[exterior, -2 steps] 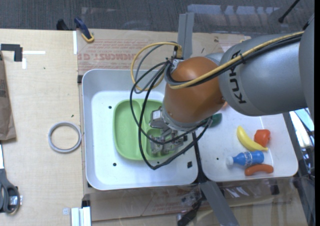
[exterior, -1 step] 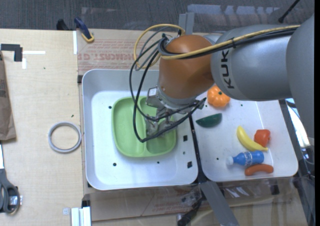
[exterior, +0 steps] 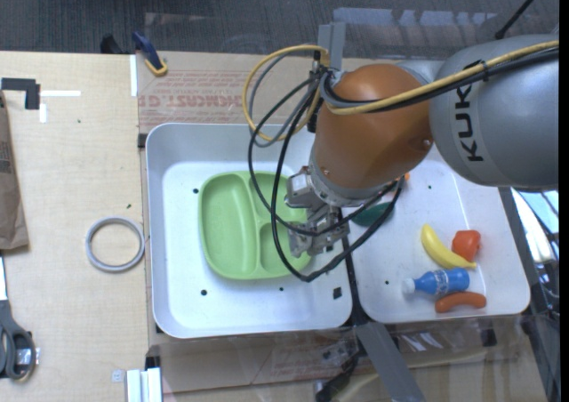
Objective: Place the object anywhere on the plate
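camera view: gripper [exterior: 313,233] over green plate [exterior: 233,227] right edge (left half open).

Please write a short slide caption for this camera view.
Arm's end effector over the green plate in the left bin; toy food lies in the right bin.

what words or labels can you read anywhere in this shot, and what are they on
"KU", the visible start of larger lettering, on the grey arm.
Red print, upside down, on the cardboard behind the left bin: too blurred to read.
The blue bottle in the right bin has a label too small to read.
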Controlling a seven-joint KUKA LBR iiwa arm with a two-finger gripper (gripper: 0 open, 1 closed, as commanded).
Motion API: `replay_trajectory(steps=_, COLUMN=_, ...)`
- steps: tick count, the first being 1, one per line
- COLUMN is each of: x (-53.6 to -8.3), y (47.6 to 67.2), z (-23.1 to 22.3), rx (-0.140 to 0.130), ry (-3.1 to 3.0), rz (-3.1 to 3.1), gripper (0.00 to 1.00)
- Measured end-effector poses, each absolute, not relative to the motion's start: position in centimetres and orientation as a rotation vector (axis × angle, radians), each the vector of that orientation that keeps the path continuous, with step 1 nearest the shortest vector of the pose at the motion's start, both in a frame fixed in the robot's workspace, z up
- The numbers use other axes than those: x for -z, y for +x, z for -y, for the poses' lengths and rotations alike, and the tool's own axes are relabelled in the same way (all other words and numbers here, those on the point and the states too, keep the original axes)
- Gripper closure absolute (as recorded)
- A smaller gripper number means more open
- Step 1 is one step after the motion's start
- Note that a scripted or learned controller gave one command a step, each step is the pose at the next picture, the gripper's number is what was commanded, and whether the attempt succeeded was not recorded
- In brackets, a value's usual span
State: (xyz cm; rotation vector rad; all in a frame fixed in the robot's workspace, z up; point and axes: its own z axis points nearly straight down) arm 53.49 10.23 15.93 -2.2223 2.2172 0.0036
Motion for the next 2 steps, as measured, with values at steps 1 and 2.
replay_trajectory(steps=1, x=-16.80, y=53.59, z=-10.27, rx=-0.008, ry=-2.212, rz=-2.223, gripper=1.00)
replay_trajectory(steps=2, x=-17.68, y=53.70, z=-10.30, rx=-0.010, ry=-2.201, rz=-2.228, gripper=1.00)
